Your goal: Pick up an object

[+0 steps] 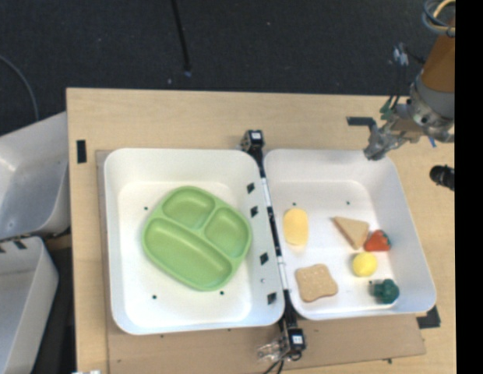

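My gripper (376, 149) hangs over the far right corner of the right bin (319, 166), just above its rim, holding nothing; I cannot tell how it is set. Things to pick lie in that bin: yellow oval piece (296, 227) near the left wall, tan wedge (351, 230) mid-bin, red piece (376, 241), yellow ball (364, 265) and dark green piece (385, 291) along the right wall, toast slice (315, 282) by the near edge, all well apart from me. Left bin (125, 185) carries a green divided plate (196, 238); a clip-studded divider (266, 224) joins the bins.
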Tool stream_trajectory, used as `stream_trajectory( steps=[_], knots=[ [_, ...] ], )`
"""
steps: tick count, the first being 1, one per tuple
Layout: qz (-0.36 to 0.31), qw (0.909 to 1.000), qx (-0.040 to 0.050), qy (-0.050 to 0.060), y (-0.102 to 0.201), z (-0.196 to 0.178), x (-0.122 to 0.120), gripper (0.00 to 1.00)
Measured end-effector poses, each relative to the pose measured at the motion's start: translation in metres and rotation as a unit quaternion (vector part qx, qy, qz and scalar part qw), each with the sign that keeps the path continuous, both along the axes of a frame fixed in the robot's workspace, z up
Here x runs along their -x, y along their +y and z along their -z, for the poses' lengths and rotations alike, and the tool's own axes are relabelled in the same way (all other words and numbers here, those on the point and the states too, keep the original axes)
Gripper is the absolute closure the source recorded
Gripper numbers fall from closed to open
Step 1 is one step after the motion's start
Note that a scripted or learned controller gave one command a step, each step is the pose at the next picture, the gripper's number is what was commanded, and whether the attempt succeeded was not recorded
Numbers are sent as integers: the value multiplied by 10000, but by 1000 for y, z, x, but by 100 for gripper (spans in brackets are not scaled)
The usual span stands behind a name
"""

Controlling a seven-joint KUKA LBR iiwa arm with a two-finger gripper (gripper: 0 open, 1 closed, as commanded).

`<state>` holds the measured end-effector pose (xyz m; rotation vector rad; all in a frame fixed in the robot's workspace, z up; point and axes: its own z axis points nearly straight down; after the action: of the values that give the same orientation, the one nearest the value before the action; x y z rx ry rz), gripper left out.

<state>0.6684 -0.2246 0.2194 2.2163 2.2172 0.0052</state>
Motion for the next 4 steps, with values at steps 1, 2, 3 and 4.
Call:
stream_trajectory(
  steps=[1,2,3,4],
  knots=[
    [-2,10000,1,37,-1,18,0,100],
    [-24,10000,-10,30,51,1,-1,100],
    [-27,10000,-16,39,103,3,-11,100],
    [-21,10000,-13,42,149,6,-10,100]
  ],
)
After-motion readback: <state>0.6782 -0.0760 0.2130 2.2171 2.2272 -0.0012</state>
